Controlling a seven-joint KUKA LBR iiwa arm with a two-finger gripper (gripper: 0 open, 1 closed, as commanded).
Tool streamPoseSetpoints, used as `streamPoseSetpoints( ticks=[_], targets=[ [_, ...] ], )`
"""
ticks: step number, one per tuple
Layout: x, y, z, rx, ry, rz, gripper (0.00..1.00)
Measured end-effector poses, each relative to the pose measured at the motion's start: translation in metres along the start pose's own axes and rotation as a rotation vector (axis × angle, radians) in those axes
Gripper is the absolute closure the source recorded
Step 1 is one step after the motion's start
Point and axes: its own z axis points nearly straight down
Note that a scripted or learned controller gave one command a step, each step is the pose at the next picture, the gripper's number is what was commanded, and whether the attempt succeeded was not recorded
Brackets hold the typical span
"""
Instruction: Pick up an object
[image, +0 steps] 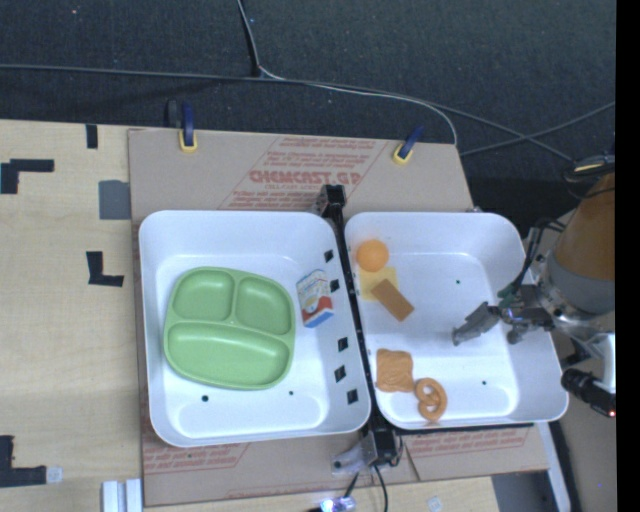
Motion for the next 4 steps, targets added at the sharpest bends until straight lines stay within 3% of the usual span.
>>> streamPoseSetpoints(
  ticks=[1,2,3,4],
  targets=[
    [0.0,0.003,-0.006,-0.011,-0.003,-0.004,0.0],
    [-0.002,0.005,0.058,-0.006,-0.001,-0.004,0.0],
    [-0.002,0.005,0.1,-0.013,-0.004,-0.004,0.0],
    [-0.003,0.006,0.086,-0.017,-0.007,-0.003,1.0]
  ],
)
